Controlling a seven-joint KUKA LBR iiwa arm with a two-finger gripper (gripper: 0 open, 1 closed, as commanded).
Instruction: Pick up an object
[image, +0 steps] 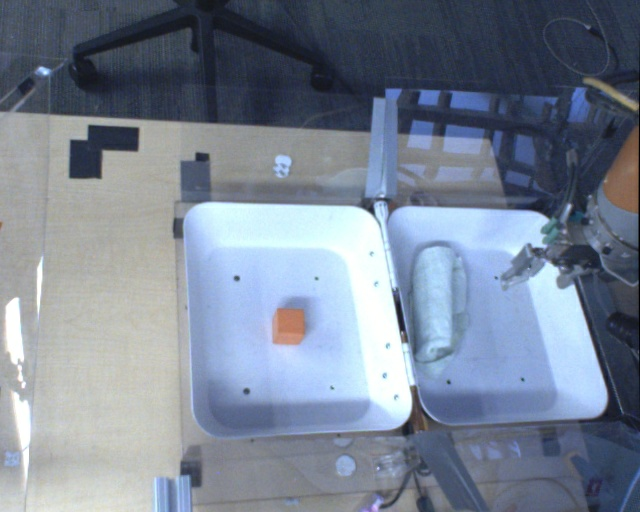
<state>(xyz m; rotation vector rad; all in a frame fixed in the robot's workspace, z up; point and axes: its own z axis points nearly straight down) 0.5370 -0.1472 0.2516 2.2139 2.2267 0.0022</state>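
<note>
A small orange cube (289, 326) lies near the middle of the left bin (215, 300). A rolled pale grey-green cloth (438, 301) lies lengthwise along the left side of the right bin (540, 370). My gripper (541, 273) hangs over the upper right part of the right bin, to the right of the cloth and apart from it. Its fingers (517, 269) are spread open and hold nothing.
A metal divider post (377, 160) stands behind the seam between the bins. Blue-framed clear panels (480, 135) rise behind the right bin. The wooden bench (90, 300) extends to the left, with black markers (100, 148) on it.
</note>
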